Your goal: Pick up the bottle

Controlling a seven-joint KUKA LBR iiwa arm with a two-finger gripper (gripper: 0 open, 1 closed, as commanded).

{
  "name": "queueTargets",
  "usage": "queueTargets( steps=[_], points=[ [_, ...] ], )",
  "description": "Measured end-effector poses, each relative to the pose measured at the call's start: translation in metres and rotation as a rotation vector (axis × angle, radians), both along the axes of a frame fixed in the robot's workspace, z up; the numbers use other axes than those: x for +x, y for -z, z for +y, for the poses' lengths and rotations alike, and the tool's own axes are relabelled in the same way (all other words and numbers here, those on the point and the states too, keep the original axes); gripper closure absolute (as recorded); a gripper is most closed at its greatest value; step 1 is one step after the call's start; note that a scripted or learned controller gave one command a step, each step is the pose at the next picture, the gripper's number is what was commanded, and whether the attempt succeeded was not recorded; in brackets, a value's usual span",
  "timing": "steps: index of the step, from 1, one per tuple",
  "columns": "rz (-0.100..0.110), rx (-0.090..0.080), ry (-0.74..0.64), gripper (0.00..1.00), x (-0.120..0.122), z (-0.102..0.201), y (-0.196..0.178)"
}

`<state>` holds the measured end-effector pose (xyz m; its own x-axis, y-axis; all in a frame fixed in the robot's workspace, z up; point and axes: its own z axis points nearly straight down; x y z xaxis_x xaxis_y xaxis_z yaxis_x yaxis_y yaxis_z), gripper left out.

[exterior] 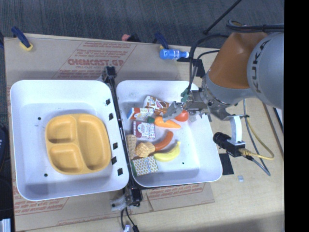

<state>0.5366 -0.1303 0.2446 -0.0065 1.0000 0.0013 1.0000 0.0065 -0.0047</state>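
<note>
We saw what looked like the bottle [139, 113], a small red and white item lying on its side in the right bin [205, 151]. It lay close to that bin's left wall, in the far half, at the left end of a heap of toy food. Its exact shape was hard for us to make out.

Touching it on the right was a colourful packet [154, 103], and just in front of it stood a red and white carton [144, 129]. An orange carrot [166, 123] lay beside the carton toward the bin's middle. Nearer the front edge we saw a brown sausage [164, 138], a yellow banana [169, 152], a round biscuit [143, 150] and a green chequered packet [145, 166].

The gripper [175, 110] hung low over the right side of the heap, above the carrot and next to a small red item [182, 115], apart from the bottle. We could not tell whether it was apart or together, and we saw nothing clearly held in it. The grey arm [270, 66], with its orange band, reached in over the bin's far right corner.

The left bin [24, 100] held a yellow divided tray [77, 143] near its middle. Both bins sat on a cardboard sheet [91, 57] on the bench, and a blue clamp [169, 54] lay at the sheet's far edge.
</note>
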Motion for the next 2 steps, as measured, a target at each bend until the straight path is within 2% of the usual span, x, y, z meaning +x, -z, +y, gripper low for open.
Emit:
queueTargets(
  steps=[1,2],
  points=[
    [0.002,0.0,-0.005,1.0,0.0,0.0,-0.01],
    [-0.001,-0.002,0.026,1.0,-0.061,-0.082,0.006]
  ],
)
